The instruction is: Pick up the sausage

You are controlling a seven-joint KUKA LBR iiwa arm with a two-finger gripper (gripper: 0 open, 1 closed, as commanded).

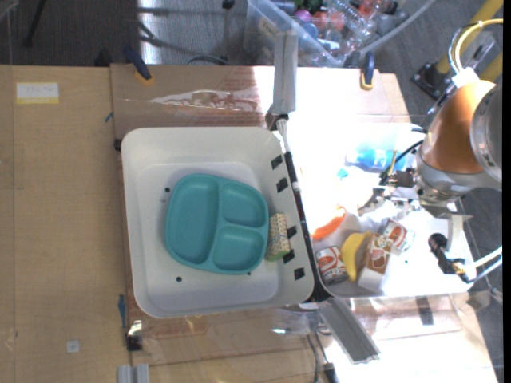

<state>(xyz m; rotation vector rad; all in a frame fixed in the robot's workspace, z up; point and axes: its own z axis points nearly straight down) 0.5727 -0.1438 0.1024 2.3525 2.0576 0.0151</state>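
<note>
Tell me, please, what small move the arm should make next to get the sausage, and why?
Probably a short move toward the left and lower, over the sausage. The gripper hangs above the right bin, off to the sausage's upper right, and nothing shows in its grasp. The sausage lies near the divider, just above a can and banana, so the descent should be careful.

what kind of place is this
Probably a robotics lab: a robot arm reaches over two white bins on a cardboard-covered bench, with a clear tub of assorted objects on the floor behind.

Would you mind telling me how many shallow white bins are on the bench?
2: left shallow white bin holding a teal divided plate; right bin, overexposed, under the gripper.
</note>
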